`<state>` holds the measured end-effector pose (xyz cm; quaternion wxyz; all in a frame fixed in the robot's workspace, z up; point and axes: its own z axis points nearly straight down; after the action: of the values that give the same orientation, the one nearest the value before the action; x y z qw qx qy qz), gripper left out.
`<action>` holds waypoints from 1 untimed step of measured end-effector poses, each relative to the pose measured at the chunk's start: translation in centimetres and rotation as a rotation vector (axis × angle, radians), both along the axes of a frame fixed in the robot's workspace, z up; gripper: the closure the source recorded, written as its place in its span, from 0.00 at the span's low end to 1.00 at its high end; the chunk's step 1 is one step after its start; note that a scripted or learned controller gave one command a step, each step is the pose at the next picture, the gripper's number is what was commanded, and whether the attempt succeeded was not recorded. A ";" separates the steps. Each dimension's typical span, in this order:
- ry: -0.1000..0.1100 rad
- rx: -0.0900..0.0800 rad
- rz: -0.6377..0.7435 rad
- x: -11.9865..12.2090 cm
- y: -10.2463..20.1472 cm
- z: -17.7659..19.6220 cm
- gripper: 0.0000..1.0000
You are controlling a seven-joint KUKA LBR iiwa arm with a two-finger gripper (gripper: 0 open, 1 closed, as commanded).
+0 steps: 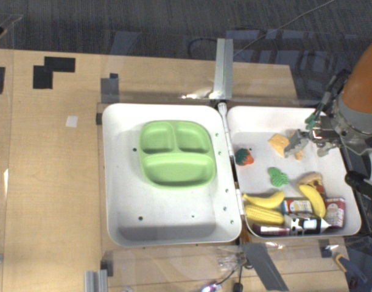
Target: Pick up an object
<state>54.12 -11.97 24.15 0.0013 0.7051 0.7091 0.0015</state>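
Observation:
The right bin holds several toy foods. A yellow wedge lies near its middle, with a small red and green piece to its left and a green leafy piece in front of it. Along the front wall lie a banana, a corn cob, a second banana, a small can and a dark bottle. My gripper hangs at the bin's right side, just right of the yellow wedge. Its fingers are spread, and I see nothing held between them.
The left bin holds a green divided plate. A metal divider post stands behind the wall between the bins. A red packet and a brown item lie near the right bin's right wall.

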 end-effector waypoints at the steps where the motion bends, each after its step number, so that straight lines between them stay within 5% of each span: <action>1: 0.000 -0.001 0.044 5.6 3.3 -11.0 0.00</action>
<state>59.69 -8.67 13.20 0.0015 0.6893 0.7245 0.0014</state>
